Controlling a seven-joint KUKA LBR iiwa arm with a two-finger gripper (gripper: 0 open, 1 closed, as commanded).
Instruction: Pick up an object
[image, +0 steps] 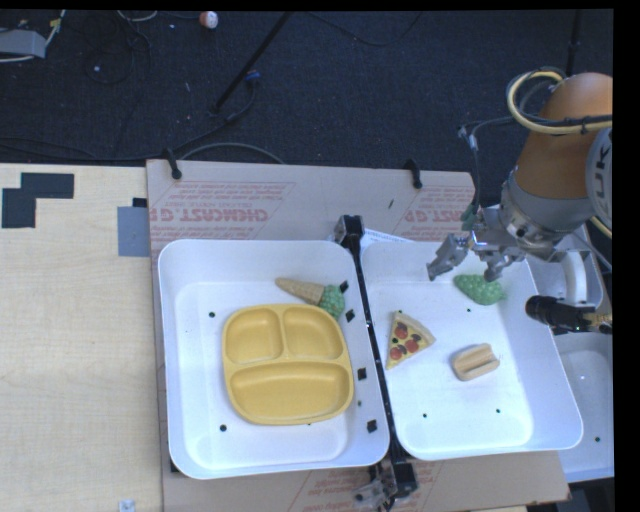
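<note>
The grey KUKA arm with its orange band (570, 125) reaches in from the right and hangs over the far part of the right shallow white bin (520, 425). The left shallow white bin (190, 400) carries a yellow plastic plate with three compartments (288, 362), which lies flat in the middle, probably as a place where food toys can be put.

The two-finger gripper (468, 262) has its fingers apart, one pointing toward the left and one lower on the right, and nothing is between them. It stands just beside a green lumpy toy, like a small piece of broccoli (481, 290), which rests on the bin floor near the far wall. I judge that this green toy is the object which the arm aims to take, because the open fingers are closest to it.

Further toward the front lies a tan toy bread roll (474, 361), and near the divider a toy pizza slice with red dots (407, 338). In the left bin, a toy ice cream cone with green top (314, 292) lies on its side just behind the plate.
</note>
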